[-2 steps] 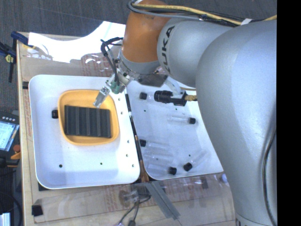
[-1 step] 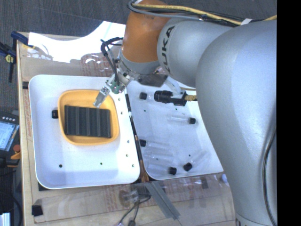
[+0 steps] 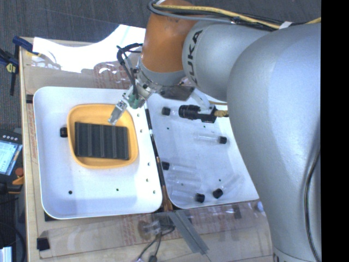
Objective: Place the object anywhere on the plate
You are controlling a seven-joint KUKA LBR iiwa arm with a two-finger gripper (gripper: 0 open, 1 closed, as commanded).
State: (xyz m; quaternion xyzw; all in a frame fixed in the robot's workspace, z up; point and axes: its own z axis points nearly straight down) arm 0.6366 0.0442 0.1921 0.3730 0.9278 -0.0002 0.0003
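Arm: the grey arm (image 3: pixel 262 91) reaches in from the right, and its orange band (image 3: pixel 163 37) hangs over the rear edge where the two bins meet.
Writing on arm: dark letters of the KUKA name (image 3: pixel 192 52) run up the grey casing just beside the orange band. The letters "UKA" read clearly; the start of the word is hard to make out.
Claw: the claw (image 3: pixel 118 113) points down and to the left over the upper right rim of the plate. Whether it is apart or together cannot be told from this angle.
Plate: a yellow plate (image 3: pixel 76 116) with rounded corners sits in the left bin (image 3: pixel 49 184), toward its rear half.
Task's thing: a dark ridged block (image 3: pixel 102 141) lies flat on the plate, covering most of its middle. Its upper right corner is just beside the claw's tip.
Left bin, other: a small black piece (image 3: pixel 64 131) lies on the white floor just left of the plate.
Right bin: the right bin (image 3: pixel 191 152) holds several small black pieces (image 3: pixel 217 192), scattered well apart.
Surface: a brownish surface (image 3: pixel 98 231) carries both bins.
Screen: a small lit screen (image 3: pixel 8 156) stands at the far left; its text is too small to read.
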